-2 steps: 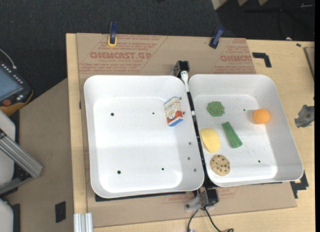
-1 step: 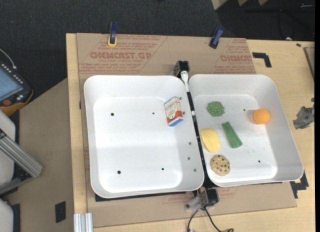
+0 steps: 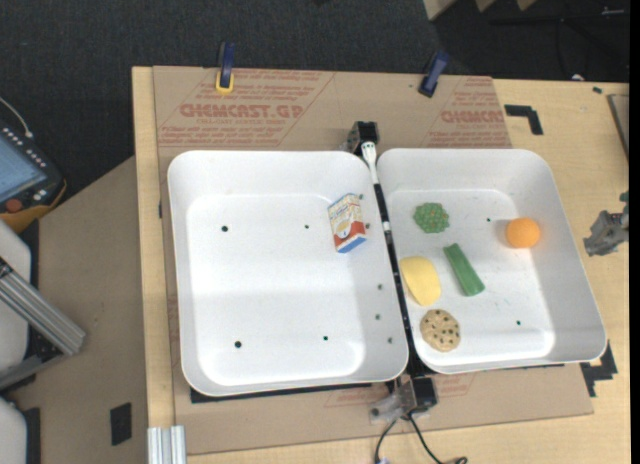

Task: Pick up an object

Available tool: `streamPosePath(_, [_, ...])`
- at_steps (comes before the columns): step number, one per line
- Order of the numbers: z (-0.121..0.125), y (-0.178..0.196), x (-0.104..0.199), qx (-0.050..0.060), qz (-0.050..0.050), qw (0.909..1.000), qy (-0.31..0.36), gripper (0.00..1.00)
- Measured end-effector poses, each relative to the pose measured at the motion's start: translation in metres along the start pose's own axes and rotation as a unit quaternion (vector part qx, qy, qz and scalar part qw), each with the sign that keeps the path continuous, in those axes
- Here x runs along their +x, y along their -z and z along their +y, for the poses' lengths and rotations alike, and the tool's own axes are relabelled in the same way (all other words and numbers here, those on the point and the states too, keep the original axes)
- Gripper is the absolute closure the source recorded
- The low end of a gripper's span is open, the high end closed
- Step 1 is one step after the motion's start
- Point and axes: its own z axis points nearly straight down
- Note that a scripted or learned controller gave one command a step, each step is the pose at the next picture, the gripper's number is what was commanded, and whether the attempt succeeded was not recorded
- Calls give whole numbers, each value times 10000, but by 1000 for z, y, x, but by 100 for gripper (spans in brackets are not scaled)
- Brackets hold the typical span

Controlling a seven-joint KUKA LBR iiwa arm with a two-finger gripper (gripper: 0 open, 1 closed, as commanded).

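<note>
The pincer [image 3: 604,233] sits at the view's right edge, just outside the right bin [image 3: 560,197]; I cannot tell its state. Nearest it lies the orange ball [image 3: 522,233], then the green stick [image 3: 463,269], broccoli [image 3: 431,217], yellow piece [image 3: 421,280] and cookie [image 3: 440,329]. Farthest, the small carton [image 3: 347,223] rests in the left bin [image 3: 200,252].

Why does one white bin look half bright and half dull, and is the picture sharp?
In the camera view, the left bin has a brighter patch across the lower part of its floor and duller shade above; the right bin is lit more evenly. The small carton, the orange ball and the cookie show clear outlines, though fine print is too soft to read.
</note>
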Motion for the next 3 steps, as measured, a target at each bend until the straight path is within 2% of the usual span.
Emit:
streamPosePath(1, [0,9,8,-10,-5,10000,4,100])
streamPosePath(3, [0,6,-6,-4,-7,10000,-9,100])
